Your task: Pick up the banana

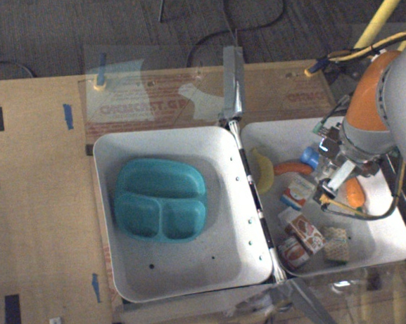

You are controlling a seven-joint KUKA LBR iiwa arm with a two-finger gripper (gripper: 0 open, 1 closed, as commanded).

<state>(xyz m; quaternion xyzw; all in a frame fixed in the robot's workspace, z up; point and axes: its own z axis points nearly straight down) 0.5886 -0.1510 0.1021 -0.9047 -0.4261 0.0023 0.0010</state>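
The banana is yellow and curved. It lies in the right bin, close against that bin's left wall near the back. My gripper hangs over the middle of the right bin, to the right of the banana and apart from it. Between the two lie an orange carrot-like piece and a small blue thing. I see nothing of the banana at the gripper.
The right bin also holds an orange fruit, a white and blue packet, a small printed box, a can and a tan block. A teal divided plate lies in the left bin.
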